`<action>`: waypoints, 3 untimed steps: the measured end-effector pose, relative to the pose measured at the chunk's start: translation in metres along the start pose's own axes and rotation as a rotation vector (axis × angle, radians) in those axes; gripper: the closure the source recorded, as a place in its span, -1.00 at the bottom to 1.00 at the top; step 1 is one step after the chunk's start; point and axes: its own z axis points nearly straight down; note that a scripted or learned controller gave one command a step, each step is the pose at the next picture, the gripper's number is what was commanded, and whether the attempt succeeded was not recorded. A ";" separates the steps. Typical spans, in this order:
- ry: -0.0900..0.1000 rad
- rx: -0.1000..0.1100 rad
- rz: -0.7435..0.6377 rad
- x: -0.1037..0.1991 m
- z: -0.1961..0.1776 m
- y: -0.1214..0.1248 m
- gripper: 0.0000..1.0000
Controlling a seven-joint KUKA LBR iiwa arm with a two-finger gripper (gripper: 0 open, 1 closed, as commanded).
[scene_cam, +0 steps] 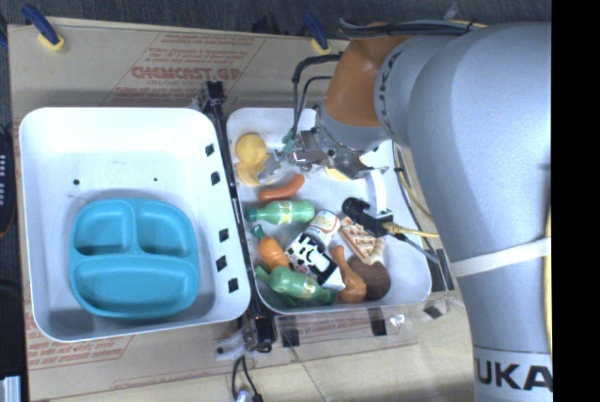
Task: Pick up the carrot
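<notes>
Jaws' spacing cannot be told; the gripper [298, 155] hovers low in the right bin [418, 283], just above the carrot [281, 188]. Approach step; next it likely needs a short descent.

The grey arm [478, 156] reaches in from the right, its orange-banded wrist [356, 96] bent downward

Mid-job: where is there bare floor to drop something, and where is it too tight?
Free: left bin floor above and beside the blue divided tray. The tray's compartments are bare too. Crowded: right bin, packed from the yellow fruit and carrot to the green bottles, with the arm over its top.
</notes>
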 end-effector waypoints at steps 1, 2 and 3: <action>0.002 0.044 0.374 0.017 0.003 0.029 -1.00; -0.003 -0.010 0.483 0.059 -0.106 -0.011 -1.00; -0.001 0.002 0.384 0.070 -0.099 -0.045 -1.00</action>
